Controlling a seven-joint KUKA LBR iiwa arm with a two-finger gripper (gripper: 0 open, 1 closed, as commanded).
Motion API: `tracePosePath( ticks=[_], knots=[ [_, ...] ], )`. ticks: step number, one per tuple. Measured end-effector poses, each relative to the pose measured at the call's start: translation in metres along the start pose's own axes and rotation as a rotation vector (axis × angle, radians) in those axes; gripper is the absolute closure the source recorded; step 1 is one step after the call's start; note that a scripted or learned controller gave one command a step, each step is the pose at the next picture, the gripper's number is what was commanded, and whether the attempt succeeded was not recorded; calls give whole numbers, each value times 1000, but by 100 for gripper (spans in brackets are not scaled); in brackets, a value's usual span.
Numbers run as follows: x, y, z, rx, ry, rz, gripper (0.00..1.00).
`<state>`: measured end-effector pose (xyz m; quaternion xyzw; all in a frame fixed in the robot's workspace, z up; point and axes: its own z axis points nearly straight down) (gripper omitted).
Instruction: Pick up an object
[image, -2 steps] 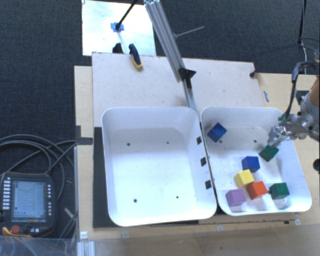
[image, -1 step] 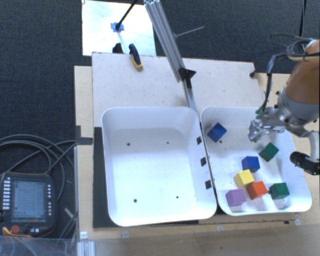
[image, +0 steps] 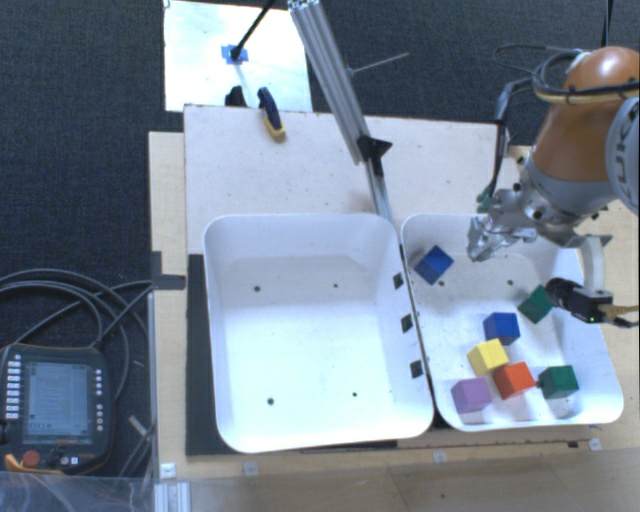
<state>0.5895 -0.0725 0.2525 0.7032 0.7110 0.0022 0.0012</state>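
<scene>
- Your gripper (image: 482, 245) hangs over the right bin (image: 590, 405), toward its 11 o'clock corner; whether it is spread or pressed together you cannot tell from here.
- A blue cube (image: 434, 265) lies just beside it at 8 o'clock, apart from it.
- Toward 5 o'clock sit a dark green block (image: 536, 303), a second blue cube (image: 501, 327), yellow (image: 488, 356), orange (image: 514, 379), purple (image: 471, 395) and green (image: 558, 380) cubes.

Even overhead light, white bins (image: 300, 240) bright, glare on a panel (image: 200, 50) top left, slightly soft focus
</scene>
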Motion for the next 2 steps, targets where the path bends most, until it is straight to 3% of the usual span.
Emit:
tracePosePath(
  ticks=[2],
  knots=[
    [114,41,12,1,1,-1,100]
  ],
)
